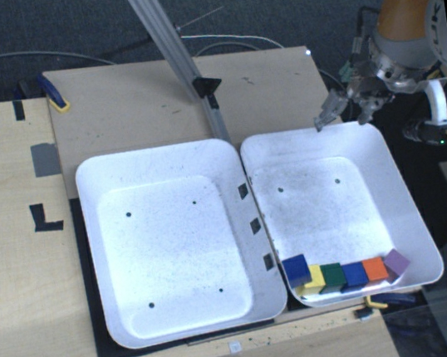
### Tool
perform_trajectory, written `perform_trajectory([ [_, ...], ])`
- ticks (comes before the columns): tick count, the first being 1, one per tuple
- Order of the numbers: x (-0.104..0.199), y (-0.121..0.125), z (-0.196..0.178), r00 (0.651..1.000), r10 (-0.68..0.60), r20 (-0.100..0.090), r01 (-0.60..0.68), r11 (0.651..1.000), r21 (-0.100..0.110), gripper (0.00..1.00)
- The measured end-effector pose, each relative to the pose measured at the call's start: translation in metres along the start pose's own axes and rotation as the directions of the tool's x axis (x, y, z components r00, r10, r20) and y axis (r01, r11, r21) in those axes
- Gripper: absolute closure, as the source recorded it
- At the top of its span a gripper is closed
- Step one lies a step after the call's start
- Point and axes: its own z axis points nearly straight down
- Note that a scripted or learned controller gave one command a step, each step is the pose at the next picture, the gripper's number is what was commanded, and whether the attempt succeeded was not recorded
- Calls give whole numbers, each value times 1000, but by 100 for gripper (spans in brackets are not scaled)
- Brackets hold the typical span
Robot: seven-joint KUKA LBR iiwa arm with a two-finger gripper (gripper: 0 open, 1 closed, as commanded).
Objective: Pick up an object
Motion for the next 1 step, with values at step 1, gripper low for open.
perform_trajectory([
  [1, 84, -6, -46, 1000, -8, -4, 8, 1000, -6, 0],
])
